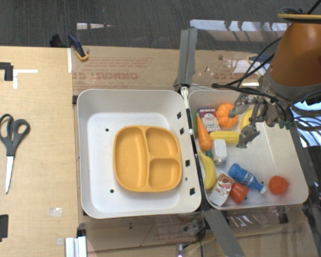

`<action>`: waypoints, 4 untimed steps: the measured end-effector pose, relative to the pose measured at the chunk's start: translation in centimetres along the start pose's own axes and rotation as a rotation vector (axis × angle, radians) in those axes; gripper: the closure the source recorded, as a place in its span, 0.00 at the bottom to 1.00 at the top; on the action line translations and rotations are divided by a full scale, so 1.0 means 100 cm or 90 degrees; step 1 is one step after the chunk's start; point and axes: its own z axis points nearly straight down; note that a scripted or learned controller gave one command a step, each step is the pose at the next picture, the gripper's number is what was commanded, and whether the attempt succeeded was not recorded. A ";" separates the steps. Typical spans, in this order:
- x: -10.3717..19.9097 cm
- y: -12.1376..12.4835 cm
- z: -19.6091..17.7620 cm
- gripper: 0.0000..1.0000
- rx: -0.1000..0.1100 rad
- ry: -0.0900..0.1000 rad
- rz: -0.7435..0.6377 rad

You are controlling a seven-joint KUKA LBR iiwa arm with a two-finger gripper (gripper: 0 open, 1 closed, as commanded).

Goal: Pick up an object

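Your gripper hangs over the upper middle of the right bin, and the nearest thing to it is the corn cob, lying just to its left in the camera view with its long axis running left to right, so one end points almost straight at the fingers. A small orange fruit sits just above the cob, and a carrot lies beyond the cob's far end against the bin's left wall. You cannot tell from this angle whether the fingers are spread or pressed together; nothing is visibly pinched between them. The arm comes in from the right, its orange band high above the bin's top right corner, with the wrist dropping steeply toward the bin floor. By my reading, a grasp on the cob would call for a short shift left and jaws set across its width. The left bin holds a yellow divided plate, well apart from the gripper.
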 end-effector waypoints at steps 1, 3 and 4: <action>0.054 -0.017 0.120 0.00 0.000 -0.001 0.084; 0.095 -0.046 0.114 0.00 0.002 -0.019 -0.001; -0.019 -0.022 0.118 0.00 0.000 -0.003 0.021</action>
